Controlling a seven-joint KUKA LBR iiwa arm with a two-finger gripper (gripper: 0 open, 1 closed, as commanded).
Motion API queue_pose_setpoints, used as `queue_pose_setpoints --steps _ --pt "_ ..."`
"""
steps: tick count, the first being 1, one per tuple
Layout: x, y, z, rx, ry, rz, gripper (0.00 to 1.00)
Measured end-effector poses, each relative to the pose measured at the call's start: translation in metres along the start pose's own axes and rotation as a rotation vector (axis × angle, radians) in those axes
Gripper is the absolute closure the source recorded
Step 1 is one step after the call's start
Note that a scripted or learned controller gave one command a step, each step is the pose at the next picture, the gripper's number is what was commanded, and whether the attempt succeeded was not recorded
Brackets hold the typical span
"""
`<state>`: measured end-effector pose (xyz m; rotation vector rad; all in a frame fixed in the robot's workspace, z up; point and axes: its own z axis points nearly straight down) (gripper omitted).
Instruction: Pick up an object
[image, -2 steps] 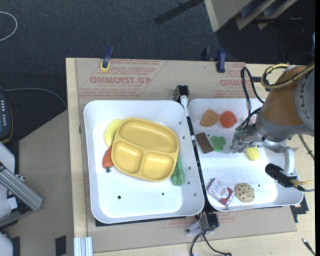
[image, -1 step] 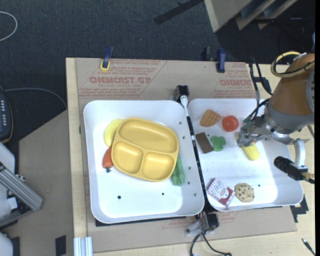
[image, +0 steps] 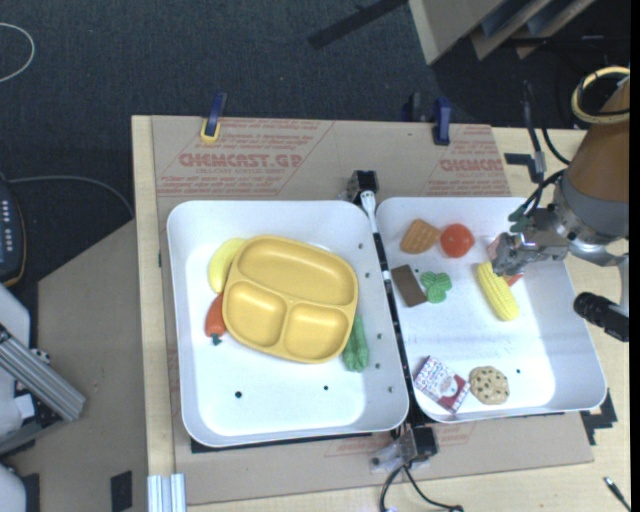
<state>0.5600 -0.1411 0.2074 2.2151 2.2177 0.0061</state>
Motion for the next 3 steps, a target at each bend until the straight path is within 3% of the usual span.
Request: queue_pose_setpoints --steps 1,3 --pt "0.0 0.001 -0.019 0.003 0.001 0.0 1.0" --pt "0.087 0.081 -0.008 0.004 0.003 -0.005 1.0"
